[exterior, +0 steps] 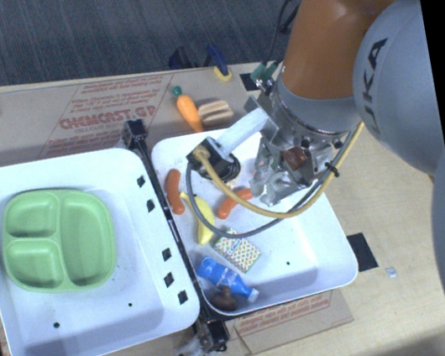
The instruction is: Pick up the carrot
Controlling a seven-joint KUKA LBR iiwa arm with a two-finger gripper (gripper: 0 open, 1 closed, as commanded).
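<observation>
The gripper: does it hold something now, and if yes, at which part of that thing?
It cannot be told. The gripper sits low in the right bin, next to a small orange piece, but the wrist hides what lies under it.

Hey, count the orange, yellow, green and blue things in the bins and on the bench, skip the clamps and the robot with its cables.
Orange: 3, the carrot on the bench, a sausage-shaped piece and a short orange piece in the right bin
Yellow: 1, a banana-like piece
Green: 1, the divided plate
Blue: 1, a bottle
Total: 6
</observation>
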